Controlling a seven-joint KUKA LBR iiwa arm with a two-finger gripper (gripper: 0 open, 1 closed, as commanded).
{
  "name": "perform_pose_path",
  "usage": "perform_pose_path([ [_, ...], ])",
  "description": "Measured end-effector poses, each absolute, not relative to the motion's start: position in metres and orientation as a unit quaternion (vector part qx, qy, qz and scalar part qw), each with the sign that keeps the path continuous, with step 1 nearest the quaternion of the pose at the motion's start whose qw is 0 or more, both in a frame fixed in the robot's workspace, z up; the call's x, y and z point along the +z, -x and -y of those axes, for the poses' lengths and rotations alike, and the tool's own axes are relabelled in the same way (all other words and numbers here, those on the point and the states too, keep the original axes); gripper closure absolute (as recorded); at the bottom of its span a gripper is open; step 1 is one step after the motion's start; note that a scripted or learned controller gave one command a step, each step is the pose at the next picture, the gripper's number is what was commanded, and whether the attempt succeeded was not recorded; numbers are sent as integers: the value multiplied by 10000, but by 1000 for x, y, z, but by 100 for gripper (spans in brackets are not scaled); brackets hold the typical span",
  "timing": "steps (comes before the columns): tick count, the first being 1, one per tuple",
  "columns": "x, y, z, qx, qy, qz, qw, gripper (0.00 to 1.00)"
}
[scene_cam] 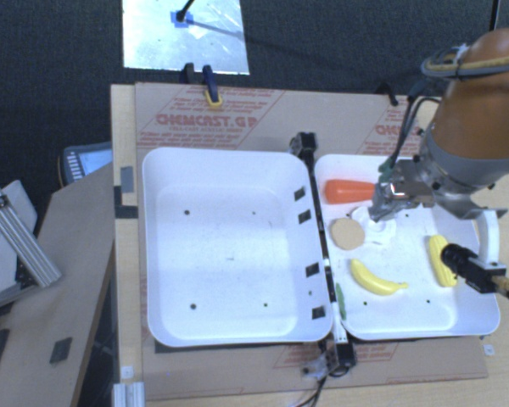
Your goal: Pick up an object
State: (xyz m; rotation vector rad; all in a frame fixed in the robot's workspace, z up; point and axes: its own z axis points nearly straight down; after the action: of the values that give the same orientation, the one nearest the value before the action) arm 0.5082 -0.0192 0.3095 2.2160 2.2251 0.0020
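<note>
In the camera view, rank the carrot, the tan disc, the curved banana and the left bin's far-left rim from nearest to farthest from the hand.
From the hand:
1. Carrot, just left of it.
2. Tan disc, below-left.
3. Curved banana, toward the right bin's front.
4. Left bin's far-left rim, across the divider.

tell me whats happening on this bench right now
A grey and orange robot arm reaches in from the right over the right-hand bin, its gripper low near the orange carrot. A tan round piece, a yellow banana and another yellow item lie in that bin too. Nothing looks lifted yet. The left bin sits alongside.
</note>
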Motion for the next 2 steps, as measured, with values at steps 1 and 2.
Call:
perform_pose_path([
  [1,412,-487,-49,47,-7031,-7110,28,100],
  [2,489,-487,-155,48,-7027,-7114,18,100],
])
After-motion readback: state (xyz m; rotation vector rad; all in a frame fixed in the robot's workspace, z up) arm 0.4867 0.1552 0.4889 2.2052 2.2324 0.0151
